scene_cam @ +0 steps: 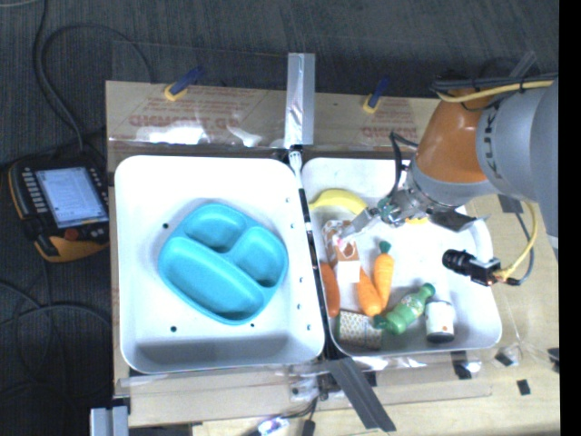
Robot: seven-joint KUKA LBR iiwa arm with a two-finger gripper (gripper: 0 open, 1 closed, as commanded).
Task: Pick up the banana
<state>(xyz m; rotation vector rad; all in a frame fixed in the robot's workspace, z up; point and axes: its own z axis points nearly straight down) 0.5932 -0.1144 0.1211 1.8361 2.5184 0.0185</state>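
The yellow banana (336,202) lies at the far left corner of the right bin (481,321), curved along the bin's wall. My gripper (361,222) reaches in from the right and sits low, just to the right of and nearer than the banana, at its lower edge. Nothing shows as lifted or carried by it. The grey arm with its orange band (454,148) stands over the bin's far right side.
Below the gripper lie a small packet (345,248), two carrots (383,275), an orange piece (329,289), a green bottle (406,309) and a white bottle (440,321). The left bin (145,334) holds a blue divided plate (224,260). A black plug (467,263) hangs at the right.
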